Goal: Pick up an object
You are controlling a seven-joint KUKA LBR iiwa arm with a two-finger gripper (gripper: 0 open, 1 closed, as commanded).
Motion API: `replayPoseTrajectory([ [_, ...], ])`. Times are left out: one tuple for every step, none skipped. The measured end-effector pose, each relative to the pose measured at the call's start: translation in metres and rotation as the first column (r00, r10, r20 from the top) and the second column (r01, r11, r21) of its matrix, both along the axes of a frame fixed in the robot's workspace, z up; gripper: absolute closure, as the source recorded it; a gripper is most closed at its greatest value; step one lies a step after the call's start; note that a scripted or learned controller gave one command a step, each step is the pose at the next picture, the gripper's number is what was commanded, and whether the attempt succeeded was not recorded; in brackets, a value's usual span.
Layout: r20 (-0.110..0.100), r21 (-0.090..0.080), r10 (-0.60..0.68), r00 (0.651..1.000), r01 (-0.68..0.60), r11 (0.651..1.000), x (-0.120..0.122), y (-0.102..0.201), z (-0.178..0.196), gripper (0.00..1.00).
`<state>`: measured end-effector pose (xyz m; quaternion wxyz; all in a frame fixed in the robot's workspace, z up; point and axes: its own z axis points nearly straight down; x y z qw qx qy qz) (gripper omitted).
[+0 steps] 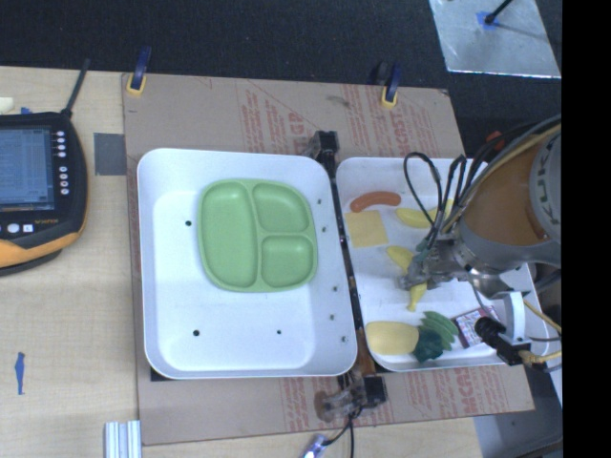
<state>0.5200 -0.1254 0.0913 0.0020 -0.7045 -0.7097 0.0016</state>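
The claw (418, 277) sits low in the right bin (368, 175), over a yellow piece (415, 297); whether it is open or closed, I cannot tell. Left of it lies a yellow square (366, 227), beyond it a sausage (375, 199), nearer the camera a green toy (435, 336). The left bin (162, 256) holds a green plate (257, 234).

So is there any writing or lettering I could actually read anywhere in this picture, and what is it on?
"KU", large grey letters cut off at the picture's edge, on the arm's orange band.
Red print repeated along the brown cardboard sheet: too blurred to read.
Screen of the handheld pendant: text too small to read.
Small printed packet in the right bin: unreadable.
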Motion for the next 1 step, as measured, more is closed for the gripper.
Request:
replayPoseTrajectory([
  [0.003,0.001,-0.003,1.0,0.003,1.0,0.0299,0.0708,0.101,1.0],
])
